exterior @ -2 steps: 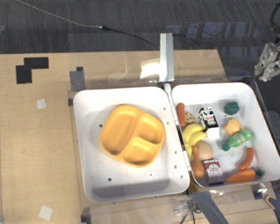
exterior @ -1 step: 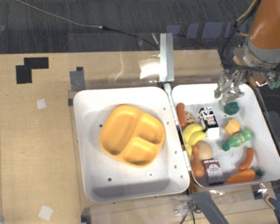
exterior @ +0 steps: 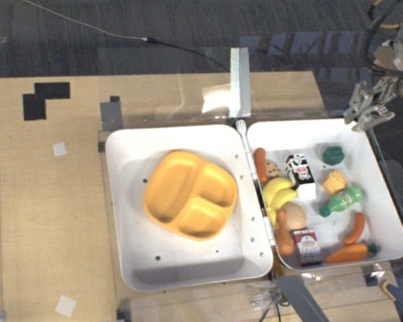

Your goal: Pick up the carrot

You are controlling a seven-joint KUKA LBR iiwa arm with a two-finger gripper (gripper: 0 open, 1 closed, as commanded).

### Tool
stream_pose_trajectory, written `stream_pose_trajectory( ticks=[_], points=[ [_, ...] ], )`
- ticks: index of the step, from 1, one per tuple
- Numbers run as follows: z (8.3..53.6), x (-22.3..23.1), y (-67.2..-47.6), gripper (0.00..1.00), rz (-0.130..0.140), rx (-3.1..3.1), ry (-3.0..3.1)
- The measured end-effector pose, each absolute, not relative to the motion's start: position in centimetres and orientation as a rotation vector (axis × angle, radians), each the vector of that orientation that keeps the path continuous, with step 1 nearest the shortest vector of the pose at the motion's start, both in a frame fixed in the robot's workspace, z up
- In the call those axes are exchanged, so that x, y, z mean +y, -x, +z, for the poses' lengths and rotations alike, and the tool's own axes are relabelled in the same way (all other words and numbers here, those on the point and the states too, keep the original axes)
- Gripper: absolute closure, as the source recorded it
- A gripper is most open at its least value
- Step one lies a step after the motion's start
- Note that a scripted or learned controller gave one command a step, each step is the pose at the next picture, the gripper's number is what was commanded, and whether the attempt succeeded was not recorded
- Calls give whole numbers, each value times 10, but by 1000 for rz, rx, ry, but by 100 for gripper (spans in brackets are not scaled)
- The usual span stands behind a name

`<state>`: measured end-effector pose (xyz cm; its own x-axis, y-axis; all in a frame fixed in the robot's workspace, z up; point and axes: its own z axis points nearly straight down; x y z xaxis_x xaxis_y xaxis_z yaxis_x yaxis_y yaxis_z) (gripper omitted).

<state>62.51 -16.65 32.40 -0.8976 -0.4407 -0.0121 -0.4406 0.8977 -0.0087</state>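
Observation:
The carrot (exterior: 346, 254) is orange with a green top at its right end. It lies flat along the front wall of the right bin (exterior: 385, 177), near the front right corner. My gripper (exterior: 369, 112) hangs above the bin's back right corner, far behind the carrot. Its fingers are spread open with nothing between them.
Crowding the right bin are a red pepper (exterior: 355, 227) just behind the carrot, a red box (exterior: 306, 245) to its left, a green bottle (exterior: 341, 200), a banana (exterior: 279, 192), a sausage (exterior: 260, 165) and several other toy foods. A yellow divided plate (exterior: 190, 192) sits in the left bin (exterior: 132, 252).

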Motion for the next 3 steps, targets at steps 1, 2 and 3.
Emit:
stream_pose_trajectory(
  ticks=[1, 2, 3],
  points=[
    [229, -106, -598, 100, 6, 3077, 623],
    [200, -155, -533, 100, -4, 3048, 742],
    [186, -17, -540, 100, 3, 2960, 1024]
  ],
)
